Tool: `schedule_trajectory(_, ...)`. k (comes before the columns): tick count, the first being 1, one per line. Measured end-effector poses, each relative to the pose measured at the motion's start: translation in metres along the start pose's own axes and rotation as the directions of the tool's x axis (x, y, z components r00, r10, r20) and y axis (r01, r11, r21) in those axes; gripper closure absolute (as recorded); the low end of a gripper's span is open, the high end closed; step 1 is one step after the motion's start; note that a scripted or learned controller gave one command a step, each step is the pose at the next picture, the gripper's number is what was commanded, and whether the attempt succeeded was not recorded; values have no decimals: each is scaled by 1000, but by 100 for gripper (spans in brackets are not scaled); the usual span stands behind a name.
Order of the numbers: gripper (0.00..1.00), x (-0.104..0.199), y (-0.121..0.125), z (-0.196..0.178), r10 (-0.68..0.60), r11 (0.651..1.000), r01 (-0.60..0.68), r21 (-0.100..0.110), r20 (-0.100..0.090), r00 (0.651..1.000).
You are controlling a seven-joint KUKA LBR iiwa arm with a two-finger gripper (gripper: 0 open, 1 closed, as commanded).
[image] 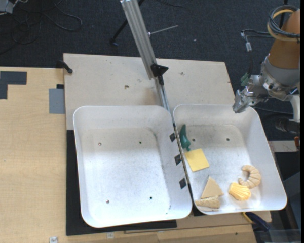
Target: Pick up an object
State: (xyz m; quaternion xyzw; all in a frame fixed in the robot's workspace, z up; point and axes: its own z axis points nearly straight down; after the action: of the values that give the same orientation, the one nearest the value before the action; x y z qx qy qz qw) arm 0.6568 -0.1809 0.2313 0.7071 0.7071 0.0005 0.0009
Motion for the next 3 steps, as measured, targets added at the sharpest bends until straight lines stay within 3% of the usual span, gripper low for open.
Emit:
schedule_trajectory(2,100,93,-23,-8,-4,1000,4,6,-3,1000)
schedule_trajectory(3,100,141,-42,5,-3,1000,3,8,-3,1000)
